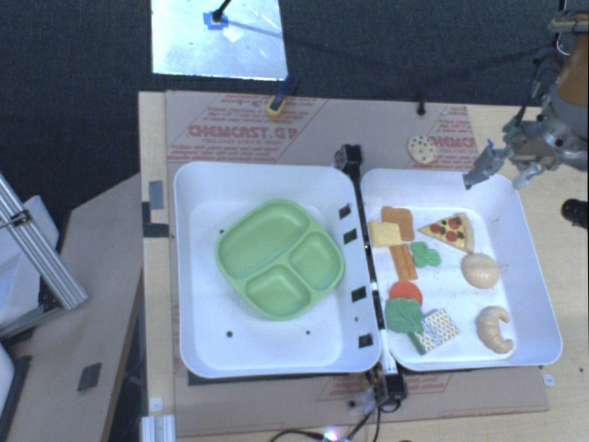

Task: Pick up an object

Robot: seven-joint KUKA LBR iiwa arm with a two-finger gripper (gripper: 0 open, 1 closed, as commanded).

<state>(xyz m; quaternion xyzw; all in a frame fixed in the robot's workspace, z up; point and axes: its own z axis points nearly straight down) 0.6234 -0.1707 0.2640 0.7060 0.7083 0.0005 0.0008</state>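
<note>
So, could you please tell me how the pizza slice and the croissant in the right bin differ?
The pizza slice is a flat triangle, red and yellow with dark spots; the croissant is a plump, curved, pale tan piece. The pizza slice lies near the bin's far end, the croissant near its front corner. Both are toy foods lying loose in the right bin.

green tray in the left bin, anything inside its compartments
The green tray sits in the left bin and its three compartments look bare. All the food pieces lie in the right bin. What's under the tray is covered.
</note>
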